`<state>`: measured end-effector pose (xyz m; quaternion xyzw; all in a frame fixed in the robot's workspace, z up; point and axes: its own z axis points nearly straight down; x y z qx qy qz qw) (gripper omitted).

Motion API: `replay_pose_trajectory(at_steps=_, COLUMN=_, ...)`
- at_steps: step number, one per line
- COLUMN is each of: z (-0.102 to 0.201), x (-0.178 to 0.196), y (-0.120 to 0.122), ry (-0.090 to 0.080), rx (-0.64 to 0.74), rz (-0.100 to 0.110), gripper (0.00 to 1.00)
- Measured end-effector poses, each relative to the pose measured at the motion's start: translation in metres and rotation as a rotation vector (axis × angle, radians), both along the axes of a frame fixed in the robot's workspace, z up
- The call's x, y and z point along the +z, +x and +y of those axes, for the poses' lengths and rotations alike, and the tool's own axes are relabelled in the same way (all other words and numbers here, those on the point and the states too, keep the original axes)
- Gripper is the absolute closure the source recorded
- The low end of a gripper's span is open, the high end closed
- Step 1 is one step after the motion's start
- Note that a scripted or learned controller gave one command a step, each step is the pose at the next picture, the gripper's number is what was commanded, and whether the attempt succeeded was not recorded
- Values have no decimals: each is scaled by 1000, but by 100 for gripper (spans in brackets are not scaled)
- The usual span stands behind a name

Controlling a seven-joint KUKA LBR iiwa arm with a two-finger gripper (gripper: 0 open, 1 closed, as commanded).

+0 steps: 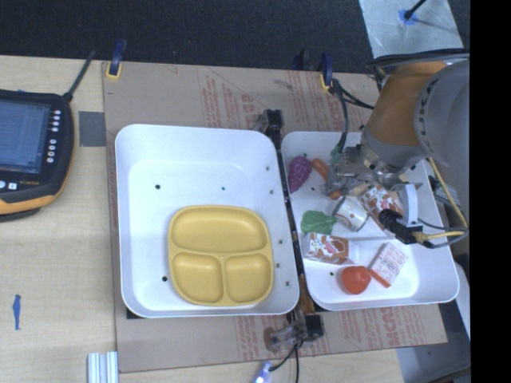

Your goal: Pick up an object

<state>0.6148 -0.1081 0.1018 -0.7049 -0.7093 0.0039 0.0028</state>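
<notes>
The 1 grey arm (435, 94) reaches in from the desk's right edge, its orange band toward the far side. Its wrist bends downward, setting the hand (345, 175) low near the desk's right far part.

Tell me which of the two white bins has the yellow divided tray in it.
The left bin, the larger one nearer the tablet. The yellow tray lies in it, while the right bin holds small loose items under the arm.
</notes>
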Motion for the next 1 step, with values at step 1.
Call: replay_pose_trajectory(at_steps=1, z=63, x=91, y=-26, ry=2, rx=0, rz=-7, gripper=100)
